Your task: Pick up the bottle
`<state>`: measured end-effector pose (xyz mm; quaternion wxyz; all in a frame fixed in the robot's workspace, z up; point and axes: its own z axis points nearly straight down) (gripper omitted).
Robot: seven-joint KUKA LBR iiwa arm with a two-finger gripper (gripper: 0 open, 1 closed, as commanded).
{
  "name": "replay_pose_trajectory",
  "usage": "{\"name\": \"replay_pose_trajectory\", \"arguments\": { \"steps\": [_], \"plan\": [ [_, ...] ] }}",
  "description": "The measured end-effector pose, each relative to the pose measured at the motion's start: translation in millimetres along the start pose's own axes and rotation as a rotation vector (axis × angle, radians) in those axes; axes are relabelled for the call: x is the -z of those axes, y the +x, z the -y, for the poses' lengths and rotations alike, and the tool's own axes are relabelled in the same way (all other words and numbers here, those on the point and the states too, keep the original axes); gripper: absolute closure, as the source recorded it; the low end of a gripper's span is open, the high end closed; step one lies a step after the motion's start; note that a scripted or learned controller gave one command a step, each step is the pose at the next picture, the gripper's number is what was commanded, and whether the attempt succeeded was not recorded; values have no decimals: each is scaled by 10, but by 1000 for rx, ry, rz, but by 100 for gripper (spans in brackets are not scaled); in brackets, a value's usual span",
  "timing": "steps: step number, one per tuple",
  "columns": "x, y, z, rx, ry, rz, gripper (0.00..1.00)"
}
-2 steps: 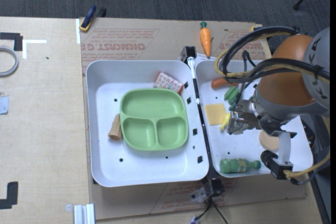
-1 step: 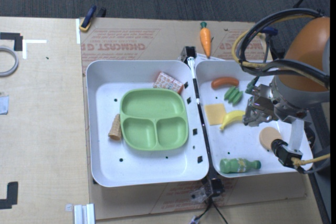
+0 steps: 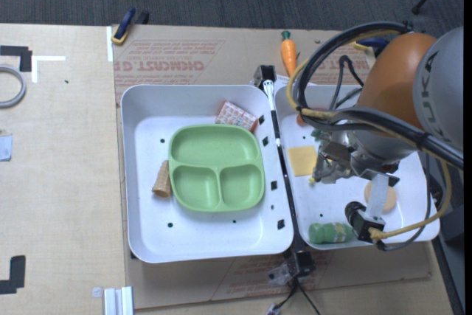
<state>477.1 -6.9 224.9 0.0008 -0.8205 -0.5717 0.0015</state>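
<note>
A small green bottle (image 3: 329, 233) lies on its side at the near edge of the right bin (image 3: 413, 236). My gripper (image 3: 321, 172) hangs over the middle of that bin, just right of a yellow cheese slice (image 3: 301, 160) and well above the bottle in the view, apart from it. The grey arm with its orange band and black cables covers much of the bin's far right part. Nothing shows as held by the gripper.
The left bin (image 3: 140, 181) holds a green divided plate (image 3: 217, 167), a cork-like piece (image 3: 161, 179) and a red patterned packet (image 3: 236, 115). A round tan item under a white-blue piece (image 3: 380, 197) lies right of the gripper. A toy carrot (image 3: 287, 53) rests on the cardboard behind the bins.
</note>
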Motion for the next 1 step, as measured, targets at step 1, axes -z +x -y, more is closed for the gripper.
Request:
{"name": "replay_pose_trajectory", "arguments": {
  "steps": [1],
  "plan": [
    [-332,791,292,167,0,0,100]
  ]
}}
